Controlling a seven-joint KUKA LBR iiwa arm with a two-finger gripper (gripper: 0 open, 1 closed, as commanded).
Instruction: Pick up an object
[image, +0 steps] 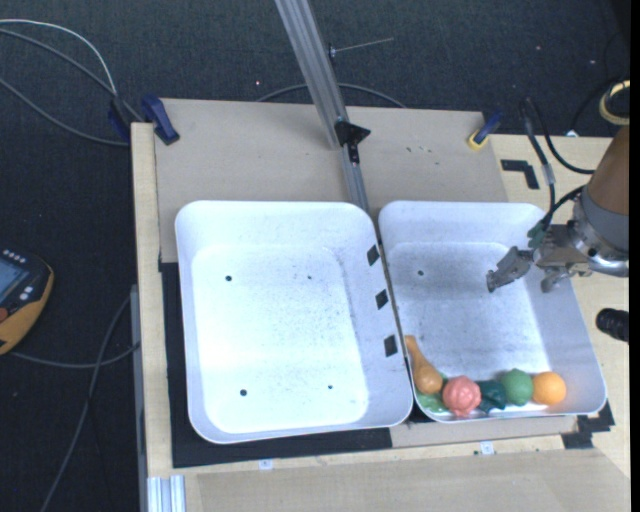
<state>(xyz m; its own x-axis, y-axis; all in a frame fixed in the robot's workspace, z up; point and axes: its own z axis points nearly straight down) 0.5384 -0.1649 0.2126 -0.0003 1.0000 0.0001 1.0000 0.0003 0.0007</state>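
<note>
Hand (527, 272) over right bin (450, 225), toward its upper right, two fingers spread apart, nothing between them. All candidate objects bunched in a row along right bin's near wall, well apart from hand and below it in the view: orange ball (549, 388) at right end of row, green ball (517, 385) just beside it, pink ball (461, 395) further left, orange carrot-shaped toy (423, 368) at left end by the bin's near-left corner. Dark teal piece (492, 396) between pink and green balls, shape unclear. Carrot toy's long axis slanting from upper left to lower right, running into the row. Green and orange balls nearest to hand, lying almost straight toward the near wall from it; carrot toy farthest, off to the left. Left bin (200, 240) beside right bin, on the table (250, 150). Likely difficulty: objects touching each other and pressed to the wall, little room for fingers.
</note>
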